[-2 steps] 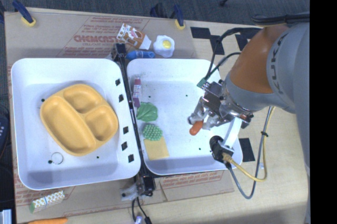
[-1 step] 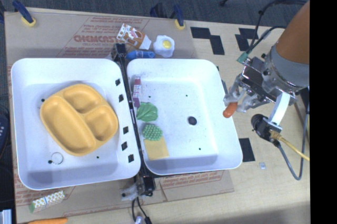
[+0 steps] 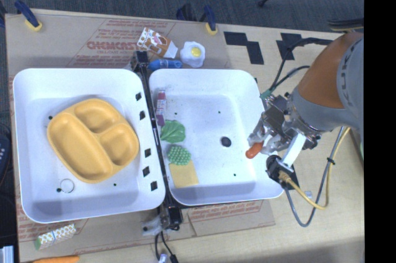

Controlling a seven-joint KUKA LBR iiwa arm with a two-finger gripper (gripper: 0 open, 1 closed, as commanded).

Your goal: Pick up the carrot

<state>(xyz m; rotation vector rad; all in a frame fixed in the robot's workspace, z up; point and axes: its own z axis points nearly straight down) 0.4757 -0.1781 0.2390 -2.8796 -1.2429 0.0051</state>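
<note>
The carrot is seen at the right edge of the right-hand bin, level with the gripper and apparently raised above the bin floor. Only a short orange stub is exposed, projecting from the lower left of the gripper's fingers; the rest is hidden by the mechanism. The fingers appear to be drawn in around it, so the carrot is judged to be gripped, although the contact itself is small and partly masked.

As to progress, the grasp seems to have been made and a lift begun or completed: the carrot is not seen lying on the bin floor. What remains, if anything, is judged to be the carrying clear of the bin wall and the confirmation that the hold is secure.

The long axis of the carrot cannot be read with confidence. From the exposed end, it is judged to run from the bin's right edge inward and slightly toward the near edge, with the visible rounded tip pointing into the bin.

Elsewhere in the right-hand bin, green toy items and a yellow block are placed along its left edge. A yellow divided plate is held in the left-hand bin.
</note>
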